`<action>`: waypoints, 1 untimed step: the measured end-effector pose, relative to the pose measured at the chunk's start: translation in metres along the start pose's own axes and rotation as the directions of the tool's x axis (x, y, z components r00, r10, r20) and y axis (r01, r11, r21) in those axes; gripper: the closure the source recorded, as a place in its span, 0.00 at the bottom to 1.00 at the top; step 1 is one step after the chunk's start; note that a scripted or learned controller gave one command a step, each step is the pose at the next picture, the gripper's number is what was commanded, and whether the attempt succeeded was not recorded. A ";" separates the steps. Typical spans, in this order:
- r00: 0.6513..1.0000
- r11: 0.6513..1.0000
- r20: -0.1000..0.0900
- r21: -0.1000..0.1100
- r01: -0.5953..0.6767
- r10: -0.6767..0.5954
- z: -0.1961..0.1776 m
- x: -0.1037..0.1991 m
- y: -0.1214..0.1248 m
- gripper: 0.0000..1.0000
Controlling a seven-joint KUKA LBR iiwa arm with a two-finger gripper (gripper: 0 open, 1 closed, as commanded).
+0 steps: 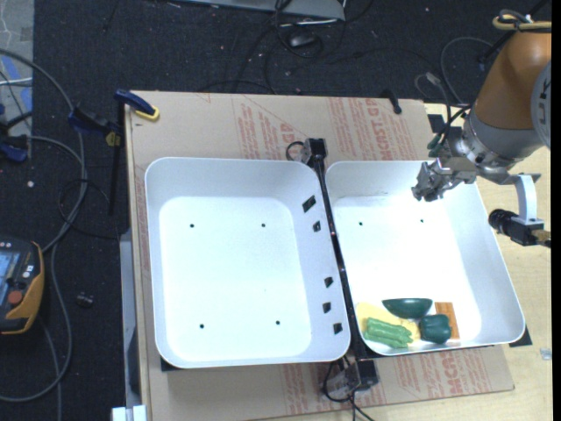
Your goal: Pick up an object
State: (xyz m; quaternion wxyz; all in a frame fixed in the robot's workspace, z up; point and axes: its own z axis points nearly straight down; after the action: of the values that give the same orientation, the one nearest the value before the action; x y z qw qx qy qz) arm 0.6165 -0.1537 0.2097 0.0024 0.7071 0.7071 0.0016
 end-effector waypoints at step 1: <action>1.000 1.000 -0.001 0.003 0.000 0.000 -0.039 0.000 0.001 1.00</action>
State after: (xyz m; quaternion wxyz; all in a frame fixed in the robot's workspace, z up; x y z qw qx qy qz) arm 0.6169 -0.1538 0.2490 0.0011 0.7071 0.7071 0.0006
